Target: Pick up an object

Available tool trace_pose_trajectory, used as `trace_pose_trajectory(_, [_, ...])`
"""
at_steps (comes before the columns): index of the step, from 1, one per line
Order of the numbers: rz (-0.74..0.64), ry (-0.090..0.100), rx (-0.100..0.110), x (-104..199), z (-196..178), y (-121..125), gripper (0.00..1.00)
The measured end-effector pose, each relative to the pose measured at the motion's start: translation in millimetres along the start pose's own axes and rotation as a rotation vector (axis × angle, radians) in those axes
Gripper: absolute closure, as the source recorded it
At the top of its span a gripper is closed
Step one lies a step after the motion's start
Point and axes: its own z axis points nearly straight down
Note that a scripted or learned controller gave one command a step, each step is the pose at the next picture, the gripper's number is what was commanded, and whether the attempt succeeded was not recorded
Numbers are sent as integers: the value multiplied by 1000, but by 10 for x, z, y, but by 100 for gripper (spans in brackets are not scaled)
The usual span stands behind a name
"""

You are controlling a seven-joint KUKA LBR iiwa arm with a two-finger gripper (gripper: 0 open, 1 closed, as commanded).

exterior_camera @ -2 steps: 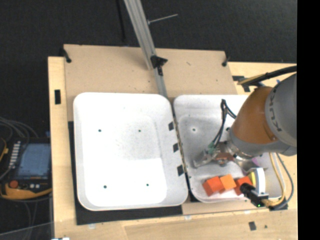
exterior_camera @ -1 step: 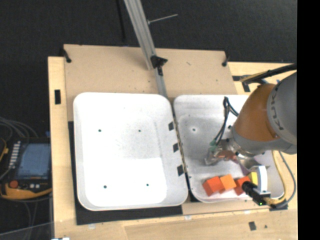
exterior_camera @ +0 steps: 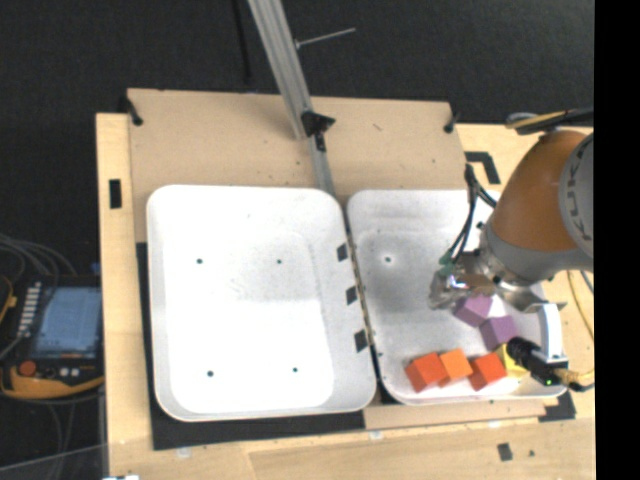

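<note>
We see the gripper [exterior_camera: 447,286] low over the right bin [exterior_camera: 400,230], just beside a purple block [exterior_camera: 473,310]; whether its claw is apart or together we cannot tell. Orange blocks [exterior_camera: 452,368] lie along the bin's near edge, beside the empty-looking left bin [exterior_camera: 170,268].

The arm [exterior_camera: 545,203], grey with its orange band, is reaching in from the right of the frame, bending downward, its gripper [exterior_camera: 450,286] hanging at centre right.
</note>
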Motion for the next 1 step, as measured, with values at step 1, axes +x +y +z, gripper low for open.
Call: trace_pose_trajectory(1, [0, 1, 2, 43, -439, 40, 100])
